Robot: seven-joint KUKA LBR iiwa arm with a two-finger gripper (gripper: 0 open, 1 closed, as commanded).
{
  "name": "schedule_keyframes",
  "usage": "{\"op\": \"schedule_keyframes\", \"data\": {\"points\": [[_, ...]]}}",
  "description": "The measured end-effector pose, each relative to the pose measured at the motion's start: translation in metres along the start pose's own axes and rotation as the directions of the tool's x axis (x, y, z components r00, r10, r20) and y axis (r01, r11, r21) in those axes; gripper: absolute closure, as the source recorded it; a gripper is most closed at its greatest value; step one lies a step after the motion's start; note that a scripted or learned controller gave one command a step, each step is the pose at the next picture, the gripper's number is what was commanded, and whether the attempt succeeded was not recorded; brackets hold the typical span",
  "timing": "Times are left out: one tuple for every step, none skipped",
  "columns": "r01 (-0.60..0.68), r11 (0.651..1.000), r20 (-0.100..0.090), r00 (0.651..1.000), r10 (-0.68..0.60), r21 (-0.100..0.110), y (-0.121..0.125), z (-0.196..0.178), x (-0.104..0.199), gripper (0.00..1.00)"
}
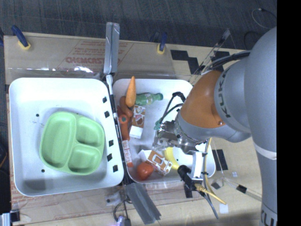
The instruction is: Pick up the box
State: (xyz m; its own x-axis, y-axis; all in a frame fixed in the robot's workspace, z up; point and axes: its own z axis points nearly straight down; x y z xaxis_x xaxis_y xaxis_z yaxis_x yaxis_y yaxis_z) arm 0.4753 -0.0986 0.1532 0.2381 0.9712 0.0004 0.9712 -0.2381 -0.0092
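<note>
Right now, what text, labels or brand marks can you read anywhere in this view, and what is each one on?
"KUKA": partly visible on the grey arm, letters running sideways.
Red print on the cardboard behind the bins: too faint and blurred to read.
Box with an orange and white pattern: print too small to read.
Brown packet by the carrot: label blurred.
Green bottle: no readable label.

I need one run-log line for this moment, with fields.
stage: reaching | gripper: above right bin, near box | box: in bin beside tomato, not held | left bin: green tray
</note>
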Motion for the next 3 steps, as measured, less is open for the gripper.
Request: {"op": "schedule_keyframes", "data": {"points": [[-0.306,0.952,-0.002,0.952,0.306,-0.006,-0.022,-0.038,0.095,1.0],[-0.21,0.978,-0.001,0.978,0.21,-0.006,-0.04,-0.037,0.161,1.0],[-0.014,1.0,0.001,1.0,0.014,-0.006,0.006,-0.035,-0.023,1.0]]}}
